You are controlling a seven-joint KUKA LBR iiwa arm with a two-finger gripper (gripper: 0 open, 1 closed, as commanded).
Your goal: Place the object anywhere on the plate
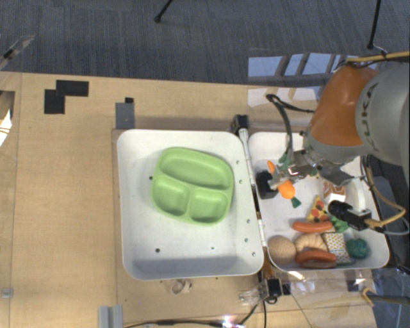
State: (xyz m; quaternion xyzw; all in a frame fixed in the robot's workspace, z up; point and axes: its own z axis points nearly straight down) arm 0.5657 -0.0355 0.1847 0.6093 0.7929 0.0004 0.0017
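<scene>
Position of my pincer (286,174): low over the right white bin (378,253), near its left wall. Its opening cannot be judged. An orange toy carrot with green top (288,191) lies just beneath it; contact unclear. Remaining toy food sits heaped at that bin's near end. The green three-compartment plastic plate (191,184) rests in the left white bin (138,256), well apart.

A pale wooden bench top (57,211) carrying black L-shaped tape marks (64,95) fills the lower scene, while dark grey ribbed carpet flooring (192,38) stretches behind it, crossed by thin black stand legs (165,9) near the top.
</scene>
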